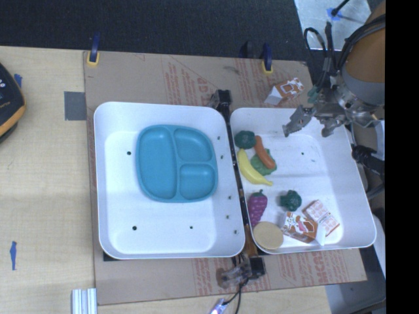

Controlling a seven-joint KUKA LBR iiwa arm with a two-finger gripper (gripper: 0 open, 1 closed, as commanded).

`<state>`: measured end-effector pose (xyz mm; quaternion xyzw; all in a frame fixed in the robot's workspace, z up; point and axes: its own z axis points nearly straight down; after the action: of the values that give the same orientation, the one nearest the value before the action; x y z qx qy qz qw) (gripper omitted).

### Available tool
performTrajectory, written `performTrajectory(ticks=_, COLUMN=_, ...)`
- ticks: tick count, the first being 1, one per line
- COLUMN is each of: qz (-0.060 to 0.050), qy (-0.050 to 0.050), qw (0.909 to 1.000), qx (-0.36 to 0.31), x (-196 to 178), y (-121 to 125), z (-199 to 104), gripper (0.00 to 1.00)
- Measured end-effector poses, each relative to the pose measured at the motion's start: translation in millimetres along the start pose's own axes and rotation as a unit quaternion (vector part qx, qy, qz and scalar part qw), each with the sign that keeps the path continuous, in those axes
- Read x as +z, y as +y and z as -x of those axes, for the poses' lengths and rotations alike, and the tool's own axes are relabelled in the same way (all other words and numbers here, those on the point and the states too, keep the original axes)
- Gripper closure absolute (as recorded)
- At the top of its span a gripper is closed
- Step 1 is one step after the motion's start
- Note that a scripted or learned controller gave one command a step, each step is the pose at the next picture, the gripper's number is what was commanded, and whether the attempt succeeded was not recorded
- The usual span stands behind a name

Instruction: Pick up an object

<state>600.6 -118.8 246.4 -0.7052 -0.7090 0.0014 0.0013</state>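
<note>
The right bin (340, 175) holds several toy foods. A yellow banana (251, 169) lies at its left beside an orange carrot (264, 153) and a dark green vegetable (245, 139). Further forward sit a purple grape bunch (256, 205), a green broccoli (291, 199), a tan round disc (268, 235) and a red-and-white snack packet (309, 222). My gripper (311, 123) hangs over the far part of the right bin, fingers spread open with nothing between them, well right of the carrot.
The left bin (118, 221) carries a blue divided plate (177, 162). A small snack packet (286, 91) lies on the cardboard behind the right bin. Clamps hold the cardboard at the back edge. A yellow-black device (8, 103) sits far left.
</note>
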Motion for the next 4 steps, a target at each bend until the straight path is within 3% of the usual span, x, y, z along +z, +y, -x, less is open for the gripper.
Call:
performTrajectory(ticks=1, qz=-0.001, qy=-0.001, qw=1.0, qx=0.0, x=97.6, y=21.4, z=22.8, gripper=0.0)
performTrajectory(ticks=2, qz=0.0, qy=0.0, qw=1.0, qx=-0.001, x=79.3, y=21.3, z=-26.9, gripper=0.0)
performTrajectory(ticks=3, qz=0.001, qy=-0.001, qw=1.0, qx=0.0, x=154.5, y=-40.9, z=-15.2, gripper=0.0)
performTrajectory(ticks=4, qz=0.0, qy=0.0, qw=1.0, qx=0.0, x=155.6, y=-100.2, z=4.7, gripper=0.0)
